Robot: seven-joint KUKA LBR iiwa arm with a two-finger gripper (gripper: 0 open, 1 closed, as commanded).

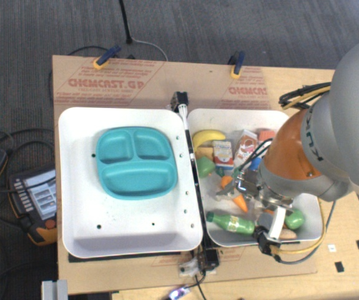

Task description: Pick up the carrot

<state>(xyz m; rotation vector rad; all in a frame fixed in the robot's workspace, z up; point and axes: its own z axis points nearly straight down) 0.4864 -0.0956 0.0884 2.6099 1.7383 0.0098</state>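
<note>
The carrot [240,202] is a small orange piece lying in the right bin [220,116], near its middle. Another orange bit [227,181] shows just up and left of it; whether it belongs to the same carrot is unclear. My gripper [251,191] hangs low over the right bin, directly beside and partly above the carrot. The grey wrist and the orange band [291,155] cover most of the gripper from this angle.
The right bin also holds a banana [208,136], small cartons [223,152], a green bottle [232,224] along the front and a green item [295,219] by the wrist. A teal divided plate [135,161] lies in the left bin [79,230].
</note>
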